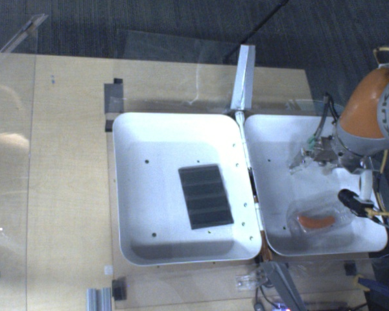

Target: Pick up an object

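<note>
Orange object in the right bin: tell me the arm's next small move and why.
Probably a short shift of the end effector toward the near side of the right bin, then down. The orange object lies flat near that bin's front wall, apart from the end effector, which sits farther back over the same bin. The dark ridged block is off in the left bin.

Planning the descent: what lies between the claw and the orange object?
In the camera view, bare white bin floor separates the claw from the orange object.
</note>
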### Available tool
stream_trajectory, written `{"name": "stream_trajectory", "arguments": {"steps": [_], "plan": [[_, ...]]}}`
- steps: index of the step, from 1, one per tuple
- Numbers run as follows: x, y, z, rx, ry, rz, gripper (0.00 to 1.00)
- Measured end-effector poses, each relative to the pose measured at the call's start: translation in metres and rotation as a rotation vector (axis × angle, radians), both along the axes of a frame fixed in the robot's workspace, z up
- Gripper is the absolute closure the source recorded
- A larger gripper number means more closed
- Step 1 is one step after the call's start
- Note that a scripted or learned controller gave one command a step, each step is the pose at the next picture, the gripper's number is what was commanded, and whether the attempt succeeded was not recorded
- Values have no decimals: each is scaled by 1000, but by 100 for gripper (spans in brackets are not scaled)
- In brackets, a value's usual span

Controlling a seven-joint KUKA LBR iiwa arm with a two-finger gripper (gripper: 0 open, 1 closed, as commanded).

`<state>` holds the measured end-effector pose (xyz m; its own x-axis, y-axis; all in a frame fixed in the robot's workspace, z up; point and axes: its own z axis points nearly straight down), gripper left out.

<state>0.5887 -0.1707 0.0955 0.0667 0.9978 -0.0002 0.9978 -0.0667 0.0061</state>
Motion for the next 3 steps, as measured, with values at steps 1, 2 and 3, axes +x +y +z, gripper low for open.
{"name": "stream_trajectory", "arguments": {"steps": [1,2,3], "plan": [[-98,2,-5,-4,-7,205,0],[-85,52,-5,-5,-12,245,0],[-24,80,-6,-2,-10,204,0]]}}
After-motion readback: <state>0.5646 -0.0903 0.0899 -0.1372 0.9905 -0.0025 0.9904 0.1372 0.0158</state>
